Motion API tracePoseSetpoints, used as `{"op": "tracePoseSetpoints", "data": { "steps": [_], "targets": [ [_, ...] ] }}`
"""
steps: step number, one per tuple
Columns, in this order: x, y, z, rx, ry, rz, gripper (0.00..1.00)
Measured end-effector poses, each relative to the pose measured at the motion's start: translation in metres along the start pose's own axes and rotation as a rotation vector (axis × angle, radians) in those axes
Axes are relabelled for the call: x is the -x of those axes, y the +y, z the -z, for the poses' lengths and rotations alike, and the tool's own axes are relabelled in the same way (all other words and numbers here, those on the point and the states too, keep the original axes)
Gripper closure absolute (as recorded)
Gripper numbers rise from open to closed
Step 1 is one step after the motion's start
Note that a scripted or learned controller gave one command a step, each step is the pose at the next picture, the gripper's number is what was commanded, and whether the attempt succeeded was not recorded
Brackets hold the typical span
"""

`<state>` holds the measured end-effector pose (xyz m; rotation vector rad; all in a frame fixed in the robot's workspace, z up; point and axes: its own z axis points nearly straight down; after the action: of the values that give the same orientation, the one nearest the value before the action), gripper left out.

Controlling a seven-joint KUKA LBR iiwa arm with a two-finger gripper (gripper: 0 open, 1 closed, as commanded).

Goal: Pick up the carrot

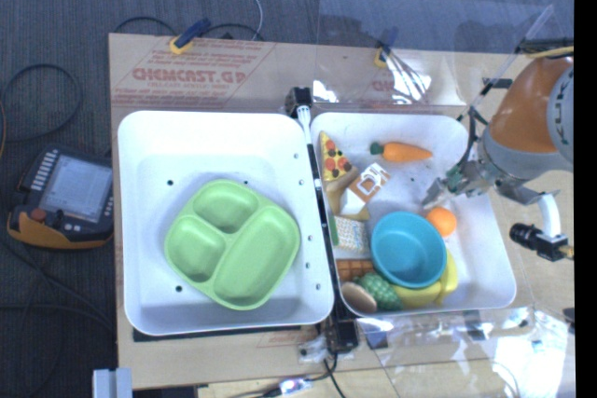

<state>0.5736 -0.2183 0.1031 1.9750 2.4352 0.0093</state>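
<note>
Camera view, looking down at a slant on a worktop [187, 75] of printed board carrying two shallow white bins side by side.

Left bin [149, 144]: one green divided plate [233, 242] with three compartments, lying flat near the middle.

Right bin [490, 280]: toy food, crowded toward the left wall and front.
- Carrot [403, 152]: orange with a green stalk end pointing left, lying flat near the bin's far wall, apart from the other items.
- Pizza slice [332, 157]: against the left wall, near the far corner.
- Small white carton [367, 186] with an orange mark, just beside the pizza slice.
- Blue bowl [408, 250]: upright, in the front half of the bin.
- Orange fruit [441, 221]: touching the bowl's right rim.
- Banana [434, 289]: curving under the bowl's front right edge.
- Green vegetable piece [381, 291] and a brown item [357, 296]: at the front, beside the banana.

Arm [532, 121]: grey with an orange band, reaching in from the right. Gripper [446, 186] over the bin's right half, between the carrot and the orange fruit, clear of the carrot. Whether its fingers are spread or pressed together cannot be told.

Off the worktop, on the carpet at left: a handheld control pendant [63, 199] with cable.
</note>
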Motion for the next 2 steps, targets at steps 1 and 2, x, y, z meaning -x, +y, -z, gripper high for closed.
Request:
{"op": "tracePoseSetpoints", "data": {
  "steps": [1, 2],
  "targets": [
    [-0.053, 0.0, 0.117, -0.002, -0.003, -0.21, 1.0],
    [-0.02, -0.053, -0.002, -0.011, 0.003, -0.122, 1.0]
  ]
}}
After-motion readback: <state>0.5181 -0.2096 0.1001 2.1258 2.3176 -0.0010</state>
